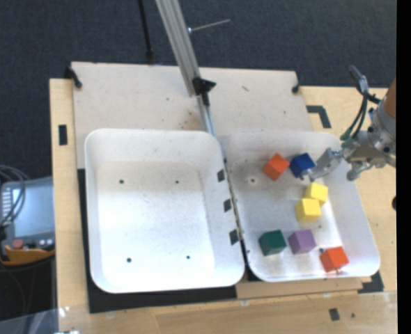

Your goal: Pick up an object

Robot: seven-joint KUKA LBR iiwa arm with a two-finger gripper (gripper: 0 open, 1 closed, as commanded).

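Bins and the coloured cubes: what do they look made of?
Right bin: likely thin moulded plastic, matte white with rounded rims and dark scuff specks; left bin looks the same. Blue cube and yellow cube: solid matte colour, soft edges, possibly foam or painted wood; can't tell which.

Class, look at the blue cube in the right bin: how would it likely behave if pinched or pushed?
The blue cube looks rigid with flat faces, so it would probably slide, not roll. It seems small, so likely light. The orange cube sits close beside it; a push leftward may shift both.
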